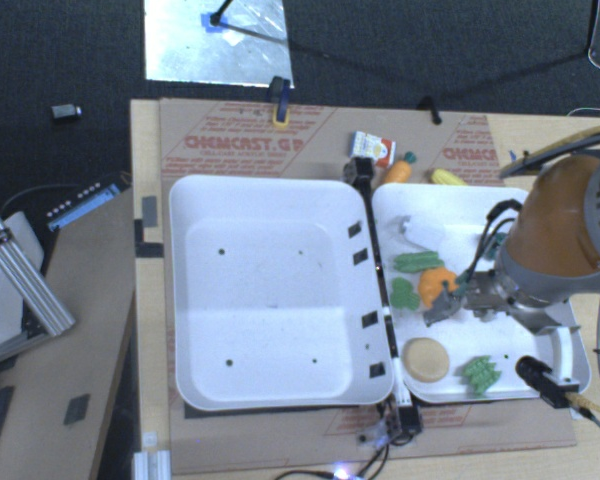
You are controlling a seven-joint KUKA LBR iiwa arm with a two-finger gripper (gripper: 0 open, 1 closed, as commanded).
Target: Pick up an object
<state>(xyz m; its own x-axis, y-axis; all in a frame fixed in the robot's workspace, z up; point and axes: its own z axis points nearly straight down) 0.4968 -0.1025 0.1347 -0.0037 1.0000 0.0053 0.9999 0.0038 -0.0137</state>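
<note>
Taking the right bin [480,204] as landmark: near its front edge lie a tan disc [426,359] and a green toy [479,372]; mid-bin, the gripper [442,306] sits against an orange object [437,284], its finger opening impossible to tell, with green pieces [412,263] just left. Beyond its far rim lie a carrot [397,172] and a banana [446,178] on cardboard [245,138] printed "CHEMCAST GP".

Grey arm [570,268] w/ orange band, black cables, dark pincer [442,306].

- The arm [570,233] is cut off by the right edge and hides the right bin's [450,196] far side.
- Below the gripper [442,308], the orange object [436,284] is partly covered.
</note>
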